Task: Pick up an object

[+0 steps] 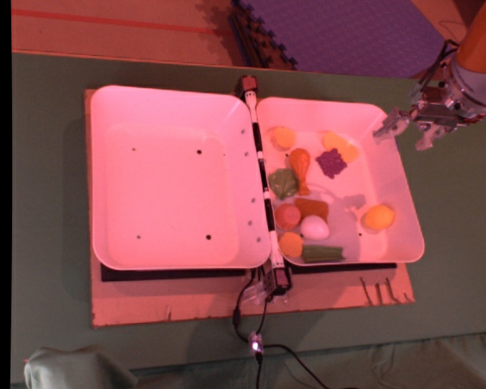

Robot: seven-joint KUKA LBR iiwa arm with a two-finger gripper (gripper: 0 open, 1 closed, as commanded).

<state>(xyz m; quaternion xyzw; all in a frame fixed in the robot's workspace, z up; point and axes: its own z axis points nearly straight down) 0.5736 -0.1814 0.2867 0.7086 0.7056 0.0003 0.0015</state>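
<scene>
The right bin [389, 140] holds several toy foods: an orange round piece [282, 138], a drumstick [300, 167], a purple grape bunch [332, 163], a yellow-orange piece [340, 146], a green leafy item [283, 183], a red ball [288, 215], a brown piece [313, 208], a white egg [314, 228], an orange ball [291, 245], a green cucumber [322, 254] and a yellow lemon [378, 217]. My gripper [407, 133] hangs above the bin's far right rim, open, with nothing between its fingers.
The left bin [130, 120] sits beside the right one, split from it by a black-and-white bar [262, 177]. Both rest on a cardboard sheet [146, 298]. Cables [255, 331] run off the front. A purple mat [332, 14] lies beyond the bench.
</scene>
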